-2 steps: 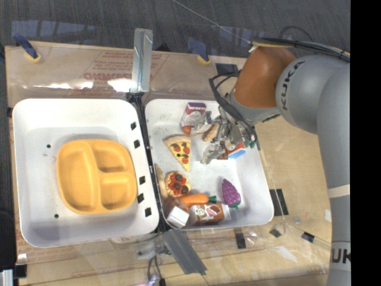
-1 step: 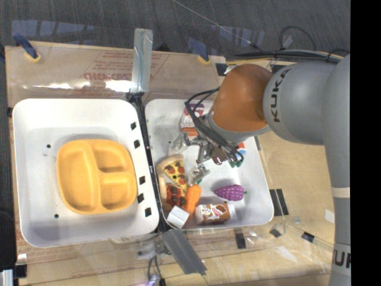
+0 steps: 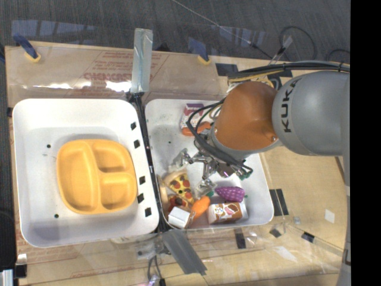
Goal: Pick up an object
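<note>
My gripper (image 3: 196, 164) hangs low over the middle of the right bin (image 3: 156, 130), under the orange wrist band, and its two metal fingers stand apart with nothing between them. Just below it lies a pizza-slice toy (image 3: 177, 185). A purple ridged piece (image 3: 230, 193) is to its lower right. Along the bin's near wall are an orange carrot (image 3: 200, 205), a small labelled bottle on its side (image 3: 226, 213) and a white block (image 3: 178, 218). A white and purple packet (image 3: 193, 110) sits at the far wall, partly hidden by the arm.
The left bin (image 3: 36, 118) holds a yellow divided tray (image 3: 95, 174). The grey arm (image 3: 312, 115) covers the right bin's right side, with black cables looping at its wrist. A taped divider (image 3: 140, 130) runs between the bins.
</note>
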### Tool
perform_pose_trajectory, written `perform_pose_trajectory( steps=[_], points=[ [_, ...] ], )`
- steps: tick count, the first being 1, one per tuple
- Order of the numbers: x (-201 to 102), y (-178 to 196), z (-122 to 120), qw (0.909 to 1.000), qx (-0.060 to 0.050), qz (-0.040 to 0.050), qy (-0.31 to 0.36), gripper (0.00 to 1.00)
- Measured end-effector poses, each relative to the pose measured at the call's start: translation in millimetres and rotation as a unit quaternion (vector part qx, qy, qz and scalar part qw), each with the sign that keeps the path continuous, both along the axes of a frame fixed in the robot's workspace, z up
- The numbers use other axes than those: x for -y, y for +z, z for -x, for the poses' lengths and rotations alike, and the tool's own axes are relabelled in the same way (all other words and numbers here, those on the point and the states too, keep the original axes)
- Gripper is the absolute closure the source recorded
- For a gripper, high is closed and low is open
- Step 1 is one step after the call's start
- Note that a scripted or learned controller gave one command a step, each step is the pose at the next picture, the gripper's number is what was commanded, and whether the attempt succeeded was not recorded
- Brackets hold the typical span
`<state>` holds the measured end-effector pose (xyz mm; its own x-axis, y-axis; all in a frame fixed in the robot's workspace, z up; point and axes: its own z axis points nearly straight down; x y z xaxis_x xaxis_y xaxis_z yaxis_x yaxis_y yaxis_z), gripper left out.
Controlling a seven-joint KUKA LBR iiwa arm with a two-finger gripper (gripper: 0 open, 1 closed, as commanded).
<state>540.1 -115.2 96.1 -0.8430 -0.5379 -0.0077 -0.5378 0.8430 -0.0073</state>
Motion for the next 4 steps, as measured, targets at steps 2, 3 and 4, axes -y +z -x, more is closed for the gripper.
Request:
perform_pose_trajectory(
  steps=[2,3,4],
  points=[
    [20,-3,-47,0.9974,-0.004,-0.0014,-0.071,0.0],
    [-12,-4,-116,0.9895,-0.004,-0.0021,-0.145,0.0],
    [41,29,-109,0.9924,-0.002,-0.0009,-0.123,0.0]
  ],
)
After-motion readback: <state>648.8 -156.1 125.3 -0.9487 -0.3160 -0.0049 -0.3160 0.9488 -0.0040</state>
